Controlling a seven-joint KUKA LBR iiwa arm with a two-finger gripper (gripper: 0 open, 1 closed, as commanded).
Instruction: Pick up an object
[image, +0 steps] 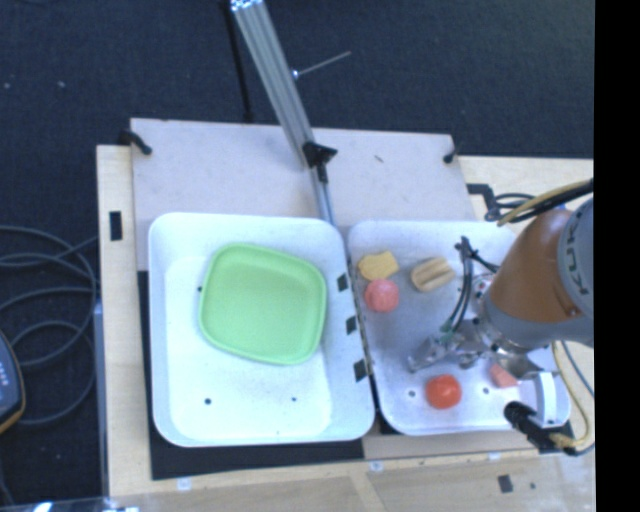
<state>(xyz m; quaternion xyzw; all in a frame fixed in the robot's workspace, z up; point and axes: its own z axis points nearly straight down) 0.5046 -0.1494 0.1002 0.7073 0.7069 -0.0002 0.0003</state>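
- Red ball, round and glossy like a small tomato, sits near the front edge of the right bin; you see it lying free on the bin floor.
- Your arm reaches in from the right, orange band over the bin, with the gripper low just above and left of the red ball.
- You cannot tell from this view how the claw stands.
- Farther back in that bin you have a pink ball, a yellow piece touching it and a tan bread-like piece.
- A small reddish object lies beside the arm.
- Left bin holds a green square plate.
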